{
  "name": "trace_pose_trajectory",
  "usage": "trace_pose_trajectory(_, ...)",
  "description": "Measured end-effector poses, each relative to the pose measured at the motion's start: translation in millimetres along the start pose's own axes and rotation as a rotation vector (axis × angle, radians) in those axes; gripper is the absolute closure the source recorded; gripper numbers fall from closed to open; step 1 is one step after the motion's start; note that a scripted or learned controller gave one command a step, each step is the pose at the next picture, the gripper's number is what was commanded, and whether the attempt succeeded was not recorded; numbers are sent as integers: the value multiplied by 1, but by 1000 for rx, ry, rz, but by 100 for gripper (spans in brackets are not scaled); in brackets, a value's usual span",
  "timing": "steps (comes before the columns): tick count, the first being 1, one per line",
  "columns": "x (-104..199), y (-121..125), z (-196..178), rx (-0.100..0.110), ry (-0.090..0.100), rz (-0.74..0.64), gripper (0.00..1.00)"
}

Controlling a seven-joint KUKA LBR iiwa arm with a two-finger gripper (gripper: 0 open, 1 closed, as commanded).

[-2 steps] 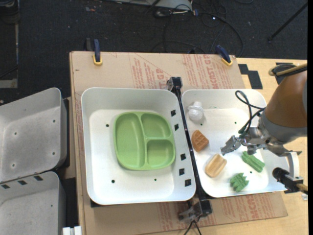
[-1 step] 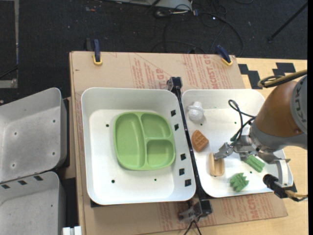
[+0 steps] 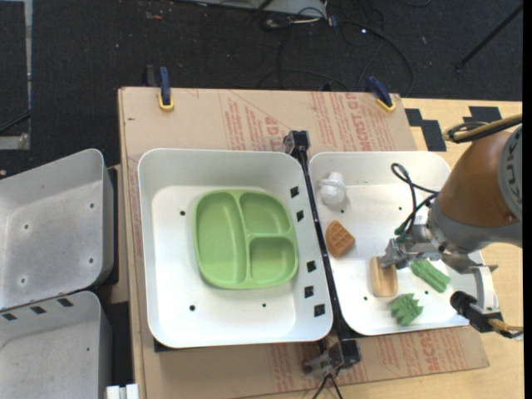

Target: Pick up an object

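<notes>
The tan block (image 3: pixel 383 278) lies lengthwise just below-left of the end effector (image 3: pixel 404 252), nearly touching; whether the end effector is released or clenched cannot be told.

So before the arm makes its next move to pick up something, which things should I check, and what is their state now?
1. Objects are present in the right bin: ok. A white object, a waffle-like piece, a tan piece, a long green piece and a small green piece lie there.
2. Gripper is over that bin, beside the tan piece: ok.
3. Jaws open or shut: cannot tell.
4. An object is held: cannot tell.
5. Black cable is apart from the objects: ok.
6. Green divided plate in the left bin is away from the arm: ok.
</notes>
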State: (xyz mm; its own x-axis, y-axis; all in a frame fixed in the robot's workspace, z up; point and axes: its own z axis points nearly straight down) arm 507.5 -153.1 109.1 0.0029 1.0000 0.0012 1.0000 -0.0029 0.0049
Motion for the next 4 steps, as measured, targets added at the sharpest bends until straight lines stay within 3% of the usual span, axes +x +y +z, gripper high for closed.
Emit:
trace_pose_trajectory(2, 7, -6, -118, 1, -3, -6, 100)
trace_pose_trajectory(3, 7, -5, -133, 2, -3, -6, 100)
trace_pose_trajectory(4, 59, 0, -141, 3, -1, -10, 100)
